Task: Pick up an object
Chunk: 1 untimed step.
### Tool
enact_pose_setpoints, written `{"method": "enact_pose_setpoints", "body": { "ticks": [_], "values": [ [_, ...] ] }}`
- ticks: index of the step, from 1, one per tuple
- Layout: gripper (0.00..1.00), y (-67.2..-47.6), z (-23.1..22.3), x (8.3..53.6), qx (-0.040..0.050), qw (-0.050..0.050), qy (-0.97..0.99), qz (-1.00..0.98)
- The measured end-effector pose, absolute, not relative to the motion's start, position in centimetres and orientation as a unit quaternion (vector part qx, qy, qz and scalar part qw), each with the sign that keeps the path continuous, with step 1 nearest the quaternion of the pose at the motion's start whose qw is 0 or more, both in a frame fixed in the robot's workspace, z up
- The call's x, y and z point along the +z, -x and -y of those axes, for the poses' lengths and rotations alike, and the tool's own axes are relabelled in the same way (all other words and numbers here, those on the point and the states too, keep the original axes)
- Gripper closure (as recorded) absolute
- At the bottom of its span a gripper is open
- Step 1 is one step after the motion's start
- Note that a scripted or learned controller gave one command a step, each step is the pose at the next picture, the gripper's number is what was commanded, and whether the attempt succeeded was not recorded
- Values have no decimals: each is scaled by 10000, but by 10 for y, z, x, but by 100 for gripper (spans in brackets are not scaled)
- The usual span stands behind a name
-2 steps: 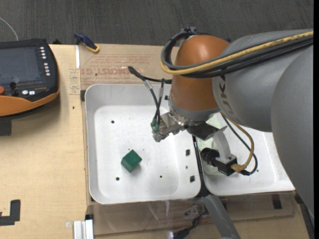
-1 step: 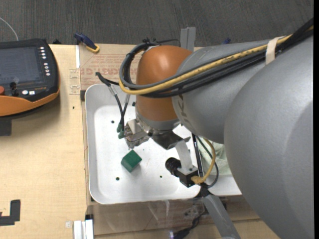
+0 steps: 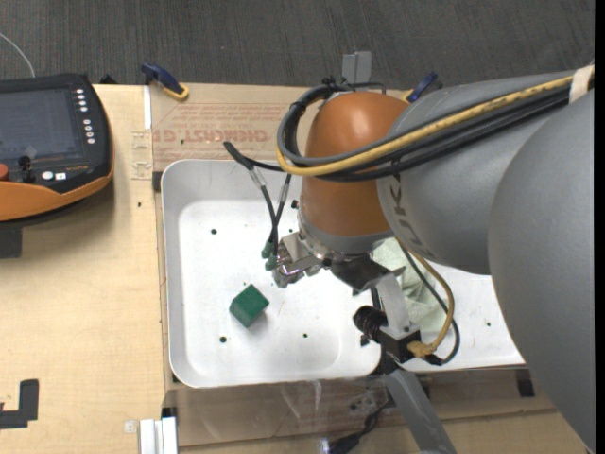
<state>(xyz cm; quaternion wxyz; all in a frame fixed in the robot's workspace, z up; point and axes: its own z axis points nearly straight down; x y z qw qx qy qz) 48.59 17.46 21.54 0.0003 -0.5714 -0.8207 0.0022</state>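
Item: green block, lying on the floor of the left white bin, toward its front and apart from the walls; it sat just down and to the left of the gripper, close by but not touching, and showed no clear long axis, being roughly cube-shaped and turned at an angle to the bin's sides. Gripper state: could not be told, the orange band and wrist hiding much of it from above. Right bin: held a pale crumpled item, partly covered by the arm.
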Motion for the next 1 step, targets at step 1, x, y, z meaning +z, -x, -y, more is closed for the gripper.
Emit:
{"method": "enact_pose_setpoints", "body": {
  "ticks": [1],
  "values": [
    [100, -478, -120, 244, 10, 2, 4028, 9153]
  ]
}}
